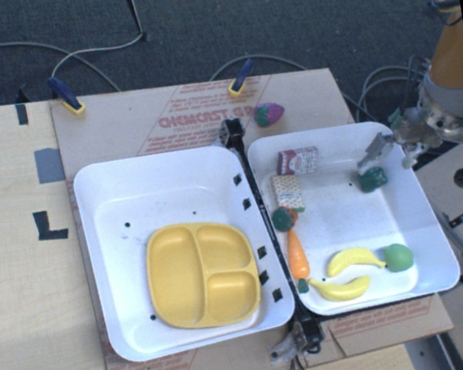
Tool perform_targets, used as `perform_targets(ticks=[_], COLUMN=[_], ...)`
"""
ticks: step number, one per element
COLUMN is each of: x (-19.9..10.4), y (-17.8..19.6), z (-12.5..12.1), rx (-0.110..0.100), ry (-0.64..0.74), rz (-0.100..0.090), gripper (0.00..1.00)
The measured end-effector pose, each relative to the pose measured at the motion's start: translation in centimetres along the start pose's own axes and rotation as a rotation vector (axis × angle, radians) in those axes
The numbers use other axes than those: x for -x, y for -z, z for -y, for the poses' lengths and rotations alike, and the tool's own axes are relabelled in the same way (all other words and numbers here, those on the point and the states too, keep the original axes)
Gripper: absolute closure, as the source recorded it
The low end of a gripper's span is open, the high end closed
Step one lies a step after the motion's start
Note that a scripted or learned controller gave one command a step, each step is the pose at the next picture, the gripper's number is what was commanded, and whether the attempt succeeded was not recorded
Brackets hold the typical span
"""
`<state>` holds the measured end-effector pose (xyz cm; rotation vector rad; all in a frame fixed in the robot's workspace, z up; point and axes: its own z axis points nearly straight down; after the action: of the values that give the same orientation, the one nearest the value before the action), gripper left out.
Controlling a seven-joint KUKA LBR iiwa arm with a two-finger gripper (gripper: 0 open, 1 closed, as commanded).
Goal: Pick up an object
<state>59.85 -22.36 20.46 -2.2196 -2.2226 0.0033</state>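
The right bin (414, 194) holds several toy foods. A small dark green piece (373, 179) lies near its far right wall. My gripper (392, 152) hangs over that wall with its two grey fingers (376, 148) spread apart. The green piece sits just below the left finger, not between the two. Further left are a red and white can (297, 160), a beige wafer (287, 191) and an orange carrot (297, 253). Two yellow bananas (354, 260) and a green fruit (397, 257) lie at the front.
The left bin (106, 243) holds a yellow divided plate (202, 273). A purple and green toy (269, 114) sits on the cardboard behind the bins. Two yellow clamps (68, 96) pin the cardboard's back edge. Cables run across the dark floor beyond.
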Motion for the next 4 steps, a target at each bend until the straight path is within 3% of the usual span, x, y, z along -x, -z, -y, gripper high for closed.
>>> perform_targets(ticks=[1, 2, 3, 4], x=[-0.1, 0.0, 0.0, -4.1], y=[-11.7, -10.7, -10.7, -11.7], z=[-5.1, -5.2, -5.2, -0.1], rx=[0.007, 0.007, 0.006, 0.005], ry=[0.003, 0.004, 0.004, 0.000], rz=[0.002, 0.005, 0.006, 0.002], gripper=[0.00, 1.00, 0.00, 0.00])
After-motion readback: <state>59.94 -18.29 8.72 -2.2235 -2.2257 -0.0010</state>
